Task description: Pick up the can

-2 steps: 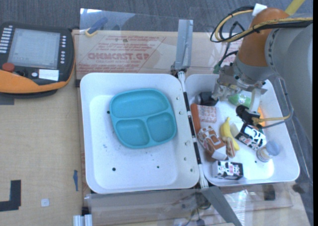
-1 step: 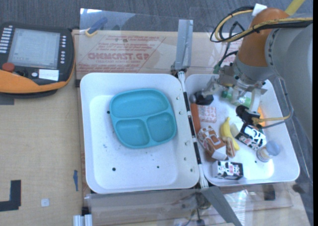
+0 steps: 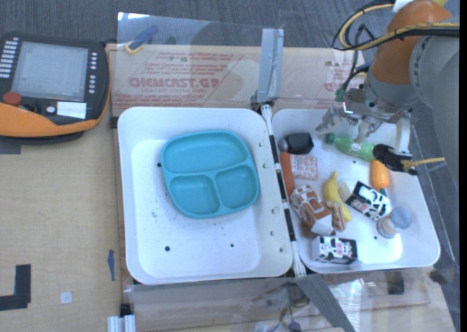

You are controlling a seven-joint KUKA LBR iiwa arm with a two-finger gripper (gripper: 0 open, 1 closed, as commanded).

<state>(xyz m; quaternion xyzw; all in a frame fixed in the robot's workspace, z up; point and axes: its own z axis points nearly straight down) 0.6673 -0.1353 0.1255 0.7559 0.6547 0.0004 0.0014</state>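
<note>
A slim orange-red can (image 3: 286, 171) lies on its side along the left wall of the right bin (image 3: 427, 239), with a black object (image 3: 298, 142) just above it. My gripper (image 3: 352, 125) hangs over the far end of that bin, up and to the right of the can and well apart from it. Its fingers stand open with nothing between them, directly above a green bottle (image 3: 355, 148).
The right bin also holds a banana (image 3: 333, 189), an orange piece (image 3: 379, 175), two cow-patterned cartons (image 3: 368, 201) (image 3: 336, 249), a brown and white pack (image 3: 311, 209) and a small round lid (image 3: 387, 229). A blue divided plate (image 3: 210, 174) sits in the left bin (image 3: 139, 199).
</note>
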